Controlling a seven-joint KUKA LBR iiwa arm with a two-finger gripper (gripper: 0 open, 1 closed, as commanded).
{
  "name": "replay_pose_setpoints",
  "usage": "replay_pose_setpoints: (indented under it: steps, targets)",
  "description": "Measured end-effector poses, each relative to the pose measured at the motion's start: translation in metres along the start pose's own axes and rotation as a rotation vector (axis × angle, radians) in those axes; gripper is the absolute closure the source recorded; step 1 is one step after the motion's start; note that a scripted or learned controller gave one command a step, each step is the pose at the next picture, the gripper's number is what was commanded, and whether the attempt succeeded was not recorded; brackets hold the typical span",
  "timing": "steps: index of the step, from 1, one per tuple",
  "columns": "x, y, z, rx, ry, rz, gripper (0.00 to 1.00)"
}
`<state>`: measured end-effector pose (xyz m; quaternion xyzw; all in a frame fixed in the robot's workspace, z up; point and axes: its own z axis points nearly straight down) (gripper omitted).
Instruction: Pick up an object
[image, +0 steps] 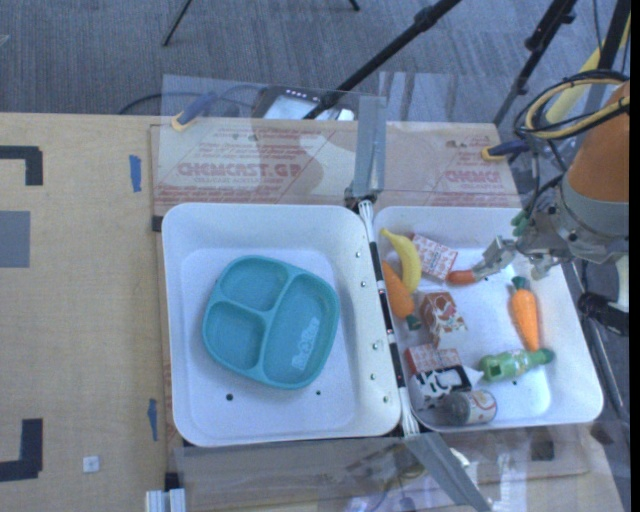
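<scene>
While the gripper (497, 258) hangs low over the right bin (575, 400), the small orange piece (462, 277) lies right by its tip.

That piece sits at about eight o'clock from the fingers, nearly touching, its long axis running three to nine. Open or clenched? I cannot tell (the tips blur together), and nothing shows between them. The carrot (524, 312) waits at five o'clock, lengthwise twelve to six.
</scene>
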<state>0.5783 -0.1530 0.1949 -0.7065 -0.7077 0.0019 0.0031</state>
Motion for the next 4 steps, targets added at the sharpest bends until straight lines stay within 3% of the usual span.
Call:
replay_pose_setpoints:
  steps: [1, 2, 3, 4]
  targets:
    - [-0.002, 0.011, 0.103, -0.004, -0.002, 0.05, 0.0]
    - [0.038, 0.088, 0.111, 0.0, -0.005, -0.005, 0.0]
    - [0.039, 0.089, 0.102, 0.002, -0.007, -0.009, 1.0]
    - [0.102, 0.073, -0.056, -0.005, -0.003, 0.033, 1.0]
